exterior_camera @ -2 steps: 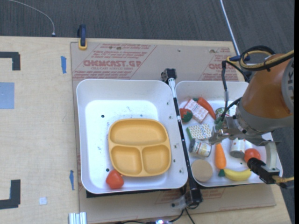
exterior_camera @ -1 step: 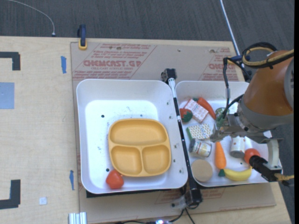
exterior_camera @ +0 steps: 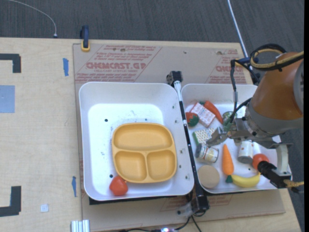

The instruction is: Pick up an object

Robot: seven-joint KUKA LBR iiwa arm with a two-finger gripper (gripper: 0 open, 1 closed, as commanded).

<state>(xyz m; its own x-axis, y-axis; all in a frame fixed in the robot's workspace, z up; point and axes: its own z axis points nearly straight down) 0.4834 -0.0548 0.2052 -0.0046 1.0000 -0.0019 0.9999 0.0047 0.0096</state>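
Objects for picking lie in both bins. In the left bin (exterior_camera: 91, 129) a red round toy (exterior_camera: 119, 186) sits at the near left corner, touching the edge of a yellow plate (exterior_camera: 144, 152) with three compartments. The plate lies flat in the middle of this bin.

In the right bin (exterior_camera: 215, 88), a small green piece (exterior_camera: 193, 121) and a red-and-white carton (exterior_camera: 205, 114) are close to the left wall, with a carrot (exterior_camera: 213, 111) just beside the carton. Below them lie a checkered packet (exterior_camera: 203, 136), a small jar (exterior_camera: 208, 153) and a beige round disc (exterior_camera: 209, 176). More to the right are a second carrot (exterior_camera: 227, 162), a banana (exterior_camera: 245, 180), a white cup (exterior_camera: 245, 151) and a red tomato (exterior_camera: 260, 159).

The gripper (exterior_camera: 219, 135) is low over the right bin, just beside the checkered packet. I cannot tell if it is open or closed, and nothing is seen held in it. The arm (exterior_camera: 277, 100) covers the right part of this bin.
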